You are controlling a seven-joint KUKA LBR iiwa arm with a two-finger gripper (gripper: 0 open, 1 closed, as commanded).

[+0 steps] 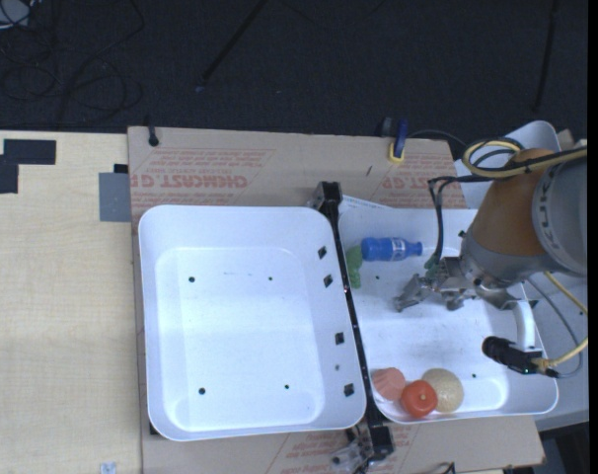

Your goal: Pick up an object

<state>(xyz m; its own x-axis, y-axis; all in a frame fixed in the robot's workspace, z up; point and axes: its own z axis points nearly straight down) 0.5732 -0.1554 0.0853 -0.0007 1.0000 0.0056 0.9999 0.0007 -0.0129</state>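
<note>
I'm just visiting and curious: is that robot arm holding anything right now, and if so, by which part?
Nothing is held. The gripper hangs over the right bin with no object in it. The blue bottle lies apart, up and to its left.

The arm [536,215] is built of thick rounded segments: a smooth grey shell on the right, then a broad orange band [504,220] shaped like a tapering collar. Beyond the band sits a darker grey metal wrist section, from which the gripper [424,292] extends as a slim assembly of dull silver-grey parts with angular brackets. A black cable [438,215] runs in a thin arc along the left of the orange band down to the wrist. Yellow and black cables [491,153] loop in a coil on the arm's far side. What may be small green markings show near the wrist, though the view is too coarse to be sure.
</note>
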